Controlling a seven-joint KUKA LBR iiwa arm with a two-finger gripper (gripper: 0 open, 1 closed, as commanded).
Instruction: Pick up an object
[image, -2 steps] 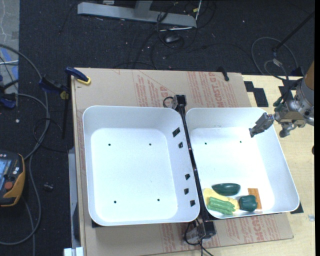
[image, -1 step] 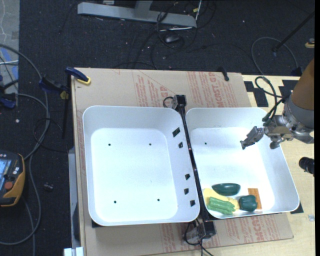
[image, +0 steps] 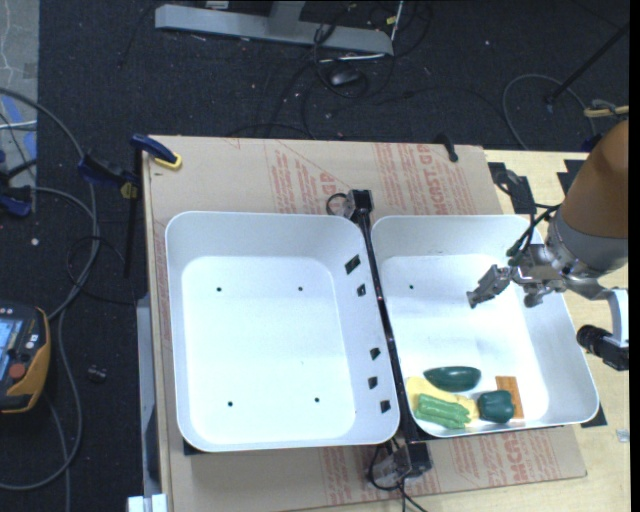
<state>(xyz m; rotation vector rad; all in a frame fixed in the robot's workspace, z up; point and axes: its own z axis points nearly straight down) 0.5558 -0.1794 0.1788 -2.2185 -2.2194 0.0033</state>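
Objects clustered at near edge of right white bin: dark green oval piece, light green ridged piece, teal lump. My gripper hovers above bin's middle, nothing held, finger spread unclear. Advice: descend over outermost piece, away from wall.

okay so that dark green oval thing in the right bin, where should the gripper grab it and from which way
Probably from straight above, fingers closing across the short width at the middle of the green oval. It lies flat with its long axis left to right, and its far side faces bare bin floor. The light green piece sits close on its near side, so a centred, narrow approach seems safest.
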